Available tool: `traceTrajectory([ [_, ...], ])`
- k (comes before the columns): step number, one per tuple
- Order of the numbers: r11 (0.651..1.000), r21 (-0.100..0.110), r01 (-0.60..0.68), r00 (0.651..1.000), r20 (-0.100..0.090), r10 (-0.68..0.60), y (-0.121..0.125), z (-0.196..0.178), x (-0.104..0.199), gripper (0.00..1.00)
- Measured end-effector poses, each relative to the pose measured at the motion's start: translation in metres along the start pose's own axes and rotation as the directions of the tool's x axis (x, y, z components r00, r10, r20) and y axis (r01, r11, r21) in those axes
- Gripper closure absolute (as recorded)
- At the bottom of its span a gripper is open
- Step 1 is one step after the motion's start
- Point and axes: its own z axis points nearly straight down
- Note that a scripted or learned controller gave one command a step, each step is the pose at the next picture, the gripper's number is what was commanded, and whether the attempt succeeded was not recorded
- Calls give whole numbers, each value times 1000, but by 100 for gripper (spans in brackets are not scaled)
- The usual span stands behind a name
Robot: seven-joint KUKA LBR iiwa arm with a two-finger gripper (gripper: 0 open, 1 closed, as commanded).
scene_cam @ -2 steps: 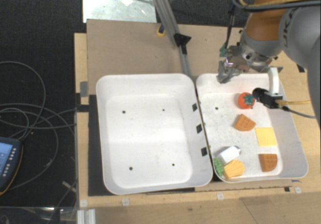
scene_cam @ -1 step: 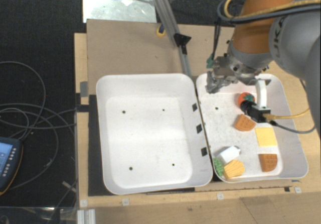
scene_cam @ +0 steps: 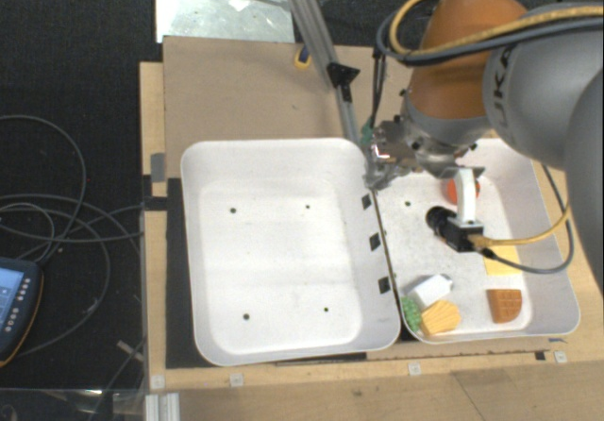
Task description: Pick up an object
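Objects sit in the right bin (scene_cam: 401, 240), most of them at its 6 o'clock end, none lifted.

At the view's 9 o'clock edge a tablet (scene_cam: 13, 301) lies on the dark floor, with loose cables (scene_cam: 57, 211) at its 12 o'clock. The left bin (scene_cam: 274, 249) rests on the brown bench (scene_cam: 236, 89), its right rim against the right bin's left rim.

The gripper (scene_cam: 382, 159) hangs at the right bin's 11 o'clock corner, just beside those meeting rims. Whether it is open or closed I cannot tell, and nothing shows in its grasp.

In the right bin's 7 o'clock corner lies a green piece (scene_cam: 412, 313). A white block (scene_cam: 433, 289) sits just at its 1 o'clock, and a yellow wedge (scene_cam: 441, 318) lies at the block's 6 o'clock, close against it. A red piece (scene_cam: 464, 191) sits near the bin's 12 o'clock end, partly hidden by the robot, at the gripper's 4 o'clock and apart from it. A yellow sheet (scene_cam: 500, 256) lies flat toward 4 o'clock, with an orange block (scene_cam: 505, 306) at its 6 o'clock, near the bin's rim.

The arm (scene_cam: 552, 79) enters from 3 o'clock, its orange band (scene_cam: 462, 51) above the bin's 12 o'clock end
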Motion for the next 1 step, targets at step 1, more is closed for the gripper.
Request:
traceTrajectory([
  [1, 1000, 0, 0, 1000, 0, 0, -15, -4, 47, 100],
])
